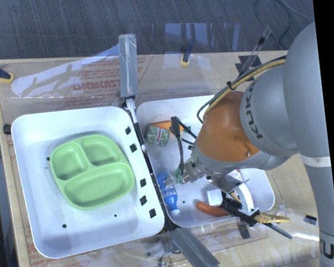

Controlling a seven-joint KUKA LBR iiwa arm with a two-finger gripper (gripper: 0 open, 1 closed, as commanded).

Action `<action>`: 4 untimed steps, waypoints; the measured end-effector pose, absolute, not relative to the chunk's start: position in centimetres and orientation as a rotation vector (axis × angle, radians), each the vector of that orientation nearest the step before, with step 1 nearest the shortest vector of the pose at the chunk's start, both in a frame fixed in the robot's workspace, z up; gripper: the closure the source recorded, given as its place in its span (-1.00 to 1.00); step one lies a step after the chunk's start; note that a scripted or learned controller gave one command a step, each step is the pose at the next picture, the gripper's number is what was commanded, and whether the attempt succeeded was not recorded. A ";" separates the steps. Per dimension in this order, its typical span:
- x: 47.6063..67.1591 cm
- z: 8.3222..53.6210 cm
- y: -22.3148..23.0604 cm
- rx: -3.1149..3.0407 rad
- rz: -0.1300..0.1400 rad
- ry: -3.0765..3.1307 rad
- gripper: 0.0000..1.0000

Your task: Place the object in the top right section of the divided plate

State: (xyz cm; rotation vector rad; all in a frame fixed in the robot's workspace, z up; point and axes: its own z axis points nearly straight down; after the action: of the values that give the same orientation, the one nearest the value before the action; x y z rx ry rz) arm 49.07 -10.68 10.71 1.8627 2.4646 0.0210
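Several objects [170, 200] beside end effector [187, 175] — apart

You get even, fairly bright overhead light with soft shadows. The white bins [38, 237] come close to washing out, and the clear plastic sheet [76, 74] behind them throws pale glare. Detail is soft and slightly grainy everywhere, and the arm [291, 116] casts a dim shadow into the right bin.

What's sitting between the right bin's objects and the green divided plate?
The raised white rims where the two bins meet, with black clips along them, lie between the right bin's objects and the green divided plate. The plate's top right section holds nothing visible.
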 end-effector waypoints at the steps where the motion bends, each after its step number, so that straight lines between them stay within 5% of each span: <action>1: 47.7 19.2 -2.7 1.853 0.000 2.538 1.00; 2: 47.6 19.1 6.3 1.784 -0.002 2.587 1.00; 3: 48.1 12.8 -2.7 1.622 0.034 2.697 1.00; 4: 51.6 22.5 1.5 1.495 0.000 2.763 1.00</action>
State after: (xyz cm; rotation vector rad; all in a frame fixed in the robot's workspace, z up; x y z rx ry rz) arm 51.60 1.48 22.50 1.4954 2.7629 0.0005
